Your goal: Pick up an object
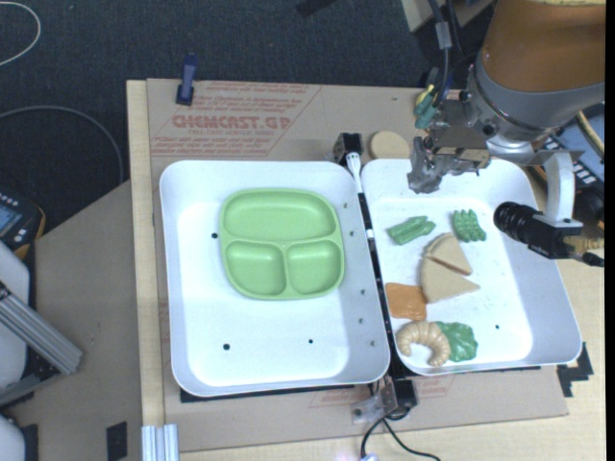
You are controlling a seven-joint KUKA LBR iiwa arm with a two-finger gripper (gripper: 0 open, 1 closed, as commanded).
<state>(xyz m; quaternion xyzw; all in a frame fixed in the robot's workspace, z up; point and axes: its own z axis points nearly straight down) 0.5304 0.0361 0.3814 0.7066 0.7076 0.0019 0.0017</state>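
Grey two-finger gripper (424, 182) hanging over far edge of right white bin (548, 296), grasping nothing (finger spacing unclear). Just below: green toy bean pods (410, 229). Farther out: tan sandwich wedge (447, 268), croissant (427, 340).

Dark grey carpet floor (240, 27) all round. Brown cardboard-topped bench (231, 123) mid-scene, red print far left. Thin cables (58, 113) looping on floor, left. Even overhead light.

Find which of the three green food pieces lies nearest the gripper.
The bean pod, farthest left of the three, just below the gripper; the other two lie farther right or lower.
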